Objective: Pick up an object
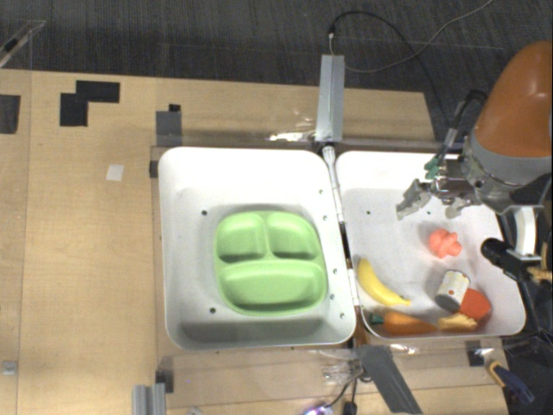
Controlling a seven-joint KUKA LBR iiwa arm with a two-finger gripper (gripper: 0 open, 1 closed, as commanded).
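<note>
In the right bin (380,180), a pink toy (444,244) lies right of centre. A yellow banana (380,285) lies near the bin's left wall. Along the front wall sit an orange carrot (409,323) and a small yellow piece (458,322), with a grey can (451,289) and a red object (474,304) just behind them. My gripper (432,206) hangs over the back part of this bin, above and slightly left of the pink toy. It is open, with nothing between its fingers.
A green divided plate (268,262) lies in the middle of the left bin (186,232). A grey post (331,98) stands behind the wall between the two bins. The arm's orange band (518,102) looms over the right bin's far right corner.
</note>
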